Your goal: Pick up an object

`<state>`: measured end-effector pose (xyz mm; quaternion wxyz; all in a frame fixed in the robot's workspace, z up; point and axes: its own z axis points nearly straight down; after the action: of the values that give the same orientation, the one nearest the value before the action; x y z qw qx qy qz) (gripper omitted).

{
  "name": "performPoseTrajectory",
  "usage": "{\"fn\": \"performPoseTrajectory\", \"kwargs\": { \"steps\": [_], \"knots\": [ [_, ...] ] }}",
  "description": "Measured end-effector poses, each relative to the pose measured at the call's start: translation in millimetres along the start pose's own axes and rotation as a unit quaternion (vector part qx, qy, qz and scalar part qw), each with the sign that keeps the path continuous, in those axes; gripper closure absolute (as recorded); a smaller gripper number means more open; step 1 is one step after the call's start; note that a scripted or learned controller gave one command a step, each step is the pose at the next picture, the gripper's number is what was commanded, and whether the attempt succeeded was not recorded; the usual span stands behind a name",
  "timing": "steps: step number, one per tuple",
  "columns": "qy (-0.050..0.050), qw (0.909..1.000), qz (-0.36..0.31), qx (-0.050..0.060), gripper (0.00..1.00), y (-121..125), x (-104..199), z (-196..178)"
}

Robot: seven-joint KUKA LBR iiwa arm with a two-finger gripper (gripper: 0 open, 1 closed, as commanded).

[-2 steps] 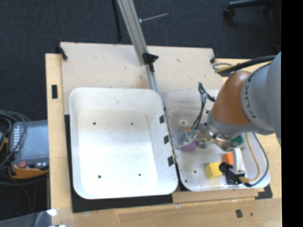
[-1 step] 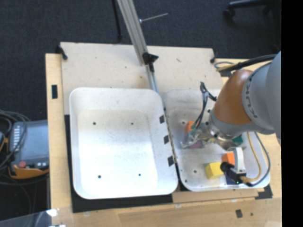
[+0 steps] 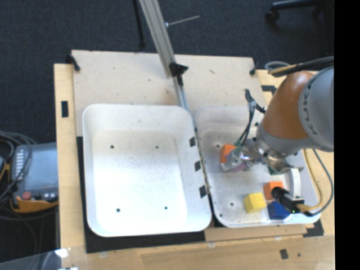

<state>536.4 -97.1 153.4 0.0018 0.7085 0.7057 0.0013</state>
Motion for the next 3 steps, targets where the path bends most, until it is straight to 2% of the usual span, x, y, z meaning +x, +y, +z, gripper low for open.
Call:
{"fn": "performPoseTrajectory", "kwargs": {
  "steps": [1, 2, 3],
  "knots": [
    [0.000, 1.0000, -0.004, -0.001, 1.00, -6, 2, -59],
    [0.000, 1.0000, -0.005, 0.002, 1.00, -6, 1, -61],
    [0.001, 1.0000, -0.006, 0.001, 1.00, 5, 47, -65]
  ]
}}
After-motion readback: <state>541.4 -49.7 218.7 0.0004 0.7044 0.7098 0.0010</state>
